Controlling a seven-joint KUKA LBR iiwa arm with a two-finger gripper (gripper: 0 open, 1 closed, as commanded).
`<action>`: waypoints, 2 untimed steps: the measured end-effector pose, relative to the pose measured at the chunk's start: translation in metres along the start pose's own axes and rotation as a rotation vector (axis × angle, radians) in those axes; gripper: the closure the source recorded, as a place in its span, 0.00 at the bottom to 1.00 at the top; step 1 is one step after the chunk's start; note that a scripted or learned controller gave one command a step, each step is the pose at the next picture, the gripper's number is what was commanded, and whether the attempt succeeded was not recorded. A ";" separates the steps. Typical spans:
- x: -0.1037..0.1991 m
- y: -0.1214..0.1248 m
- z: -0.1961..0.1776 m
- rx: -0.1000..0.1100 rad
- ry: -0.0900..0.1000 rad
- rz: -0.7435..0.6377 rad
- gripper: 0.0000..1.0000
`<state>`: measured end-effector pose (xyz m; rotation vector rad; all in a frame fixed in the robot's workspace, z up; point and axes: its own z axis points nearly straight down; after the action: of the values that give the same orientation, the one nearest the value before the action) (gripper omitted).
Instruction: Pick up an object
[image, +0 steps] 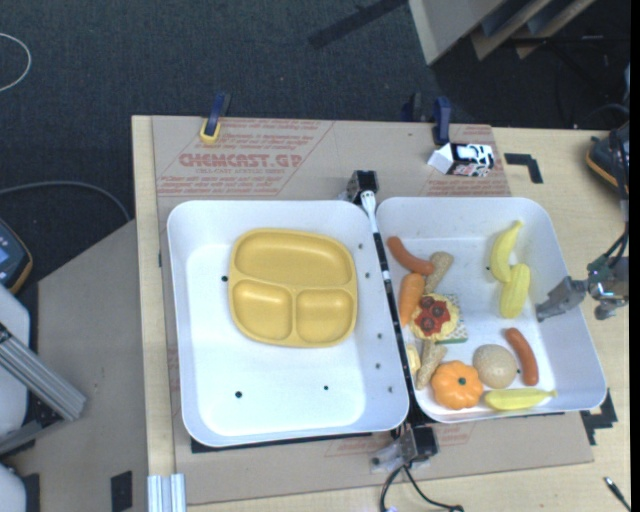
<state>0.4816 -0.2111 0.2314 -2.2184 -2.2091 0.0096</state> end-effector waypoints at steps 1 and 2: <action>0.000 0.003 -0.006 -0.013 -0.004 -0.004 0.00; -0.005 -0.005 0.052 -0.005 0.000 -0.003 0.00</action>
<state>0.4758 -0.2156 0.1799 -2.2174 -2.2145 0.0043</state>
